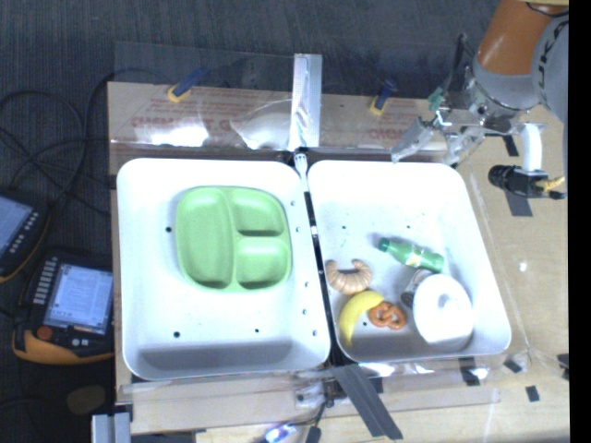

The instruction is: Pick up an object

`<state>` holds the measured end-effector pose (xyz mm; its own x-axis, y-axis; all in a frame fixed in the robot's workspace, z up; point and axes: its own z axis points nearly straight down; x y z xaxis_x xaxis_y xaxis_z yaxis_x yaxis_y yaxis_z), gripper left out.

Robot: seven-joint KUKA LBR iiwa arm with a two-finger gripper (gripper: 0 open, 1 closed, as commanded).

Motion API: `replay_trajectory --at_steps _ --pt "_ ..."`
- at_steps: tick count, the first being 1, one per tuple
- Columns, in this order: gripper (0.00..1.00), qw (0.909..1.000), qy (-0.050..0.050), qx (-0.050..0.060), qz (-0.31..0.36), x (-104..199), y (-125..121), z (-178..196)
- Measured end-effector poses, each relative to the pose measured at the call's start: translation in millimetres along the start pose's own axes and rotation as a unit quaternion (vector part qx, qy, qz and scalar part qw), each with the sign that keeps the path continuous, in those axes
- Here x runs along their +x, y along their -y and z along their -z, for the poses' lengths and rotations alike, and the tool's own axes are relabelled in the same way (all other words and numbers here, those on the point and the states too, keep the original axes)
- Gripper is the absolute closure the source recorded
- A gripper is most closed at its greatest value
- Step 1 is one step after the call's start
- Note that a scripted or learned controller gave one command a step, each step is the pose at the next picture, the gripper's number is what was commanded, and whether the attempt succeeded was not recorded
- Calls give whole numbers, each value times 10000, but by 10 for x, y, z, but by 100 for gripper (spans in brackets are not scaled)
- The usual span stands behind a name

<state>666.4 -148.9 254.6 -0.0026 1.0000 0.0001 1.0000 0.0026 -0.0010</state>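
The right bin (462,201) holds several objects near its front. A green bottle (411,254) lies on its side. A tan croissant (348,275) sits next to a yellow fruit (358,314), with a brown pretzel (388,317) beside that. A white round roll (441,307) rests at the front right. My gripper (427,153) hangs over the bin's far rim, well behind all of them. Its two fingers are spread open and nothing is between them.
A green divided plate (233,236) lies in the left bin (148,321). A ridge (312,247) separates the two bins. Clear plastic sheeting and clips (380,100) run along the board behind the bins. Tablets and cables (65,293) lie off the bench on the left.
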Motion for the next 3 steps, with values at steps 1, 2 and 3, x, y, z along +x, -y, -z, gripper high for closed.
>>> replay_trajectory --at_steps 1,2,3 --pt "0 9996 0 11 -267 46 768 -1409" --pt "0 9984 3 -2 560 -332 1277 -1066" --pt "0 9875 26 -43 1573 -287 772 -1652"
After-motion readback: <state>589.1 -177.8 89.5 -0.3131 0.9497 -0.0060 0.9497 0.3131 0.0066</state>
